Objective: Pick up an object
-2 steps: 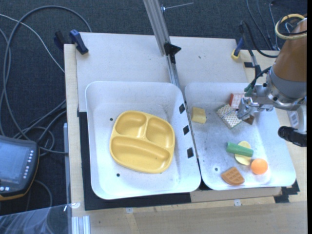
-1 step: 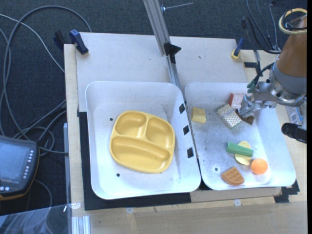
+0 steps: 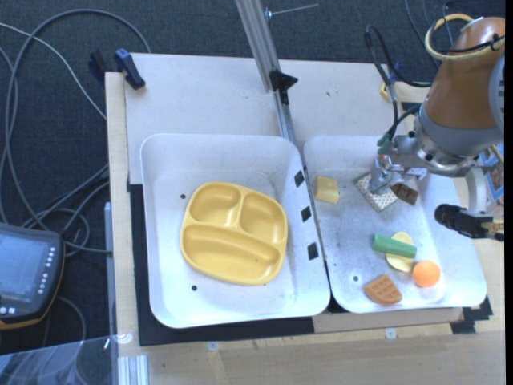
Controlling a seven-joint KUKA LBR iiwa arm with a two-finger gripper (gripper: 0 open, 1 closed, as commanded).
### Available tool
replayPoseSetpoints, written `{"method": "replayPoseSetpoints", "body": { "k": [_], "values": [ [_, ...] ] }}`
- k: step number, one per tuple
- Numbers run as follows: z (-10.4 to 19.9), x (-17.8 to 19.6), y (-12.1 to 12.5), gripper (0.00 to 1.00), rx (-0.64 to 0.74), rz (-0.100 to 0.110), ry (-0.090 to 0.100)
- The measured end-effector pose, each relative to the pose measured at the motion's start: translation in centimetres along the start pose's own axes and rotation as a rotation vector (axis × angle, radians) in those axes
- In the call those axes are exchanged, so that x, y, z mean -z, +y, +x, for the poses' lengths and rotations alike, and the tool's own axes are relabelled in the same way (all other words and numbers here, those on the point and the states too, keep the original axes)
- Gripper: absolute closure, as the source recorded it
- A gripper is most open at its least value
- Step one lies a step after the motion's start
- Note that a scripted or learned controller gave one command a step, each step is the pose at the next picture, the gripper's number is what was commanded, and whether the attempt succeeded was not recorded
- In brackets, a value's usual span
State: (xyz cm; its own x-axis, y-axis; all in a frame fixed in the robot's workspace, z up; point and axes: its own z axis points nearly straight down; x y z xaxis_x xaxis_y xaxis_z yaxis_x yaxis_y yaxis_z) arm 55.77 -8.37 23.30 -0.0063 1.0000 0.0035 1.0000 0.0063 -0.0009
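Where the bench's left edge meets the dark floor, a black handheld pendant (image 3: 24, 275) is seen lying among grey cables. On the bench itself, the left bin (image 3: 156, 215) is occupied by a yellow divided plate (image 3: 234, 233), which lies flat near the bin's middle with its three compartments facing up. Between the two bins a metal rail (image 3: 272, 70) is run from the top of the view down toward the shared rim.

Further right, the right bin (image 3: 341, 287) is found to hold several small objects. A pale yellow block (image 3: 326, 189) is placed close to the bin's left wall, apart from the rest. Beside it to the right, a speckled square piece (image 3: 378, 195) and a brown chocolate-like piece (image 3: 405, 193) are set just beneath the gripper (image 3: 386, 175), which hangs low over them at the end of the grey arm with its orange band (image 3: 469, 62). Whether the jaws are open or closed cannot be told from this angle, and no object is seen between them.

Lower in the bin, a green stick (image 3: 393, 245) is laid across a pale yellow slice (image 3: 400, 260). Below these, a brown waffle-like piece (image 3: 382, 289) is placed near the front wall, and an orange ball (image 3: 426, 273) rests just to its right.
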Motion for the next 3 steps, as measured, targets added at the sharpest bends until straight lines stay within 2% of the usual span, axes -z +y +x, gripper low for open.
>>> {"method": "replayPoseSetpoints", "body": {
  "k": [2, 3],
  "values": [
    [11.1, -1.2, 0.2, 1.0, 0.001, 0.002, 0.0],
    [16.7, -0.7, 2.4, 1.0, 0.001, -0.003, 0.0]
  ]
}}
